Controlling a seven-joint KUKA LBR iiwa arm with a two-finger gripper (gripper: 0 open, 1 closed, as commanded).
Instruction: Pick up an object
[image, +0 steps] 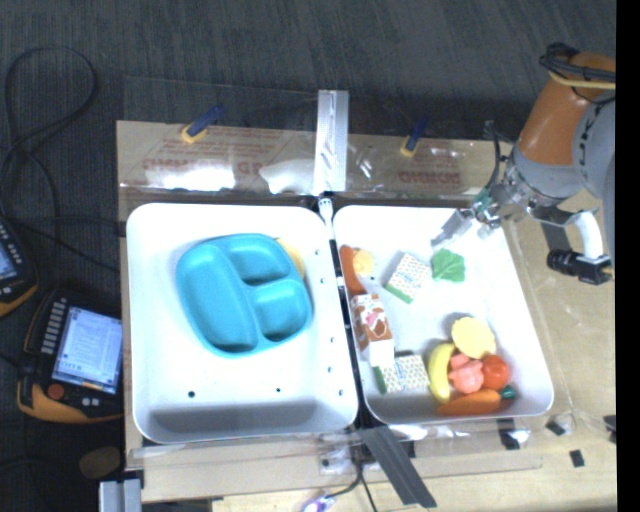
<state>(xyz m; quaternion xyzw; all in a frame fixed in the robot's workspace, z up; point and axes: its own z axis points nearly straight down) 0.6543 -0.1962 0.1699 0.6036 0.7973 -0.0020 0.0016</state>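
Note:
My gripper (447, 232) hangs over the far right part of the right bin (530, 330), pointing down and to the left, with nothing visibly in it. Just below its tip lies a green leafy toy (449, 266), and next to that a white and green patterned block (406, 277). Toy food is piled in the near right corner: a yellow lemon (472, 335), a banana (440, 370), a red fruit (466, 373) and a carrot (468, 403). Along the left wall lie an orange piece (352, 262), a red and white box (372, 320) and another patterned block (405, 374).
The left bin (160, 390) holds a blue divided tray (243, 290) with a yellow item (293, 256) peeking out behind it. A divider wall (340, 300) separates the bins. The orange-banded arm (555, 120) enters from the upper right. A handheld device (85, 350) lies off the bench at left.

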